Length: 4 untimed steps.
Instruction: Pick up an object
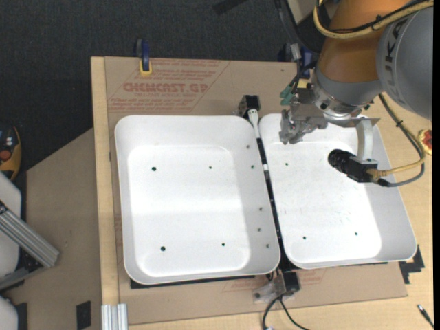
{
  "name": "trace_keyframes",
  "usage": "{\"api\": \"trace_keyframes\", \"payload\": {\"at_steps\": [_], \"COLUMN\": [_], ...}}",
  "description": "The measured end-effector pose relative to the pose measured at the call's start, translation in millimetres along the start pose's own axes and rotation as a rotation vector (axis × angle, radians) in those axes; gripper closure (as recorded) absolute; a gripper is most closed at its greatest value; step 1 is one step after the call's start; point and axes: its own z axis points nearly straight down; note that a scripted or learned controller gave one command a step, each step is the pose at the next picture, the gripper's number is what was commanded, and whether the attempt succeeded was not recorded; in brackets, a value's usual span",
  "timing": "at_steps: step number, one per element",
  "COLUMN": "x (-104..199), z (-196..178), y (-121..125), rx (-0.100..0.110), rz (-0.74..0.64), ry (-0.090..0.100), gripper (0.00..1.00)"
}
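Object for picking: I am not managing to tell where it is lying. Above the right bin, the gripper is hanging over the corner toward the view's top, close to the seam between the bins; whether it is open or closed I cannot tell. The grey arm is reaching in from the right. The left bin is sitting alongside, both resting on a brown board.
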Motion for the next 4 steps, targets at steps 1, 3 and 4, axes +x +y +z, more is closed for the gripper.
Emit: {"api": "trace_keyframes", "payload": {"at_steps": [1, 3, 4], "x": [-27, -23, 54], "z": [-59, -99, -20], "y": [39, -18, -16], "rx": [-0.016, -0.005, 0.001], "rz": [0.004, 0.003, -0.003], "ry": [-0.003, 0.000, 0.001], "gripper": [1.00, 1.00, 1.00]}}
